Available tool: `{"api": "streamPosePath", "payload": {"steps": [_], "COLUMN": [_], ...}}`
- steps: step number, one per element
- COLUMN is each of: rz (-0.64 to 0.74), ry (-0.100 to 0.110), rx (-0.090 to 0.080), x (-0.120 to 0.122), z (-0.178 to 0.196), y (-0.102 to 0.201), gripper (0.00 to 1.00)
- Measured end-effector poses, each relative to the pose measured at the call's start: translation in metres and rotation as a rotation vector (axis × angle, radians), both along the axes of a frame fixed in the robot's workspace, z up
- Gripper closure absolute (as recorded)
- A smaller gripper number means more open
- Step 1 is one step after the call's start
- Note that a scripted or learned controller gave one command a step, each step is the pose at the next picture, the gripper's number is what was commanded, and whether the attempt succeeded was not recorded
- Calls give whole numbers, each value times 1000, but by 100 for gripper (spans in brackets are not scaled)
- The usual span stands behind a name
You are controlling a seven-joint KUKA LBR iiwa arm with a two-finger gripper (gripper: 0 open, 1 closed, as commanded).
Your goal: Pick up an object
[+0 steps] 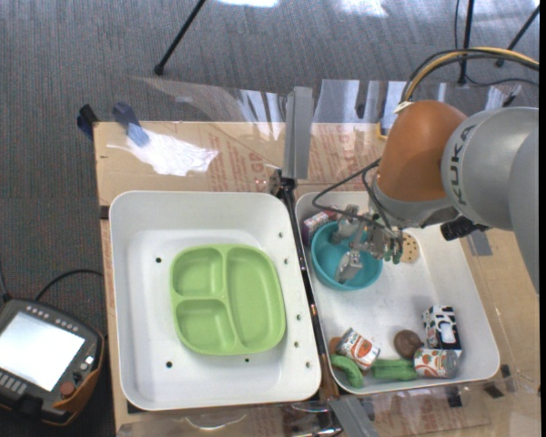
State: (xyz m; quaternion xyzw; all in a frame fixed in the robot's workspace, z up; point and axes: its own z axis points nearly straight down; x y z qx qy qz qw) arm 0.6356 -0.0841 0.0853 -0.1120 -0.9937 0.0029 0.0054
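My gripper hangs over a teal bowl in the upper left of the right bin, its metal fingers reaching down into the bowl. I see nothing held between them. Along that bin's front edge lie a small red-and-white carton, a green toy, a brown round piece, a black-and-white cow-patterned box and a red-and-white can. A small dark packet sits just behind the bowl.
The left bin holds a green divided plate. A divider post rises between the bins at the back. Crumpled plastic lies on the bench behind the left bin. A tablet rests on the floor at left.
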Motion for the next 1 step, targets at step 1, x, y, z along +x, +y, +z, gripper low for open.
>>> {"api": "streamPosePath", "payload": {"steps": [1], "rz": [-17], "ry": [-5], "rx": [5], "x": [-96], "z": [0], "y": [-55], "gripper": [0]}}
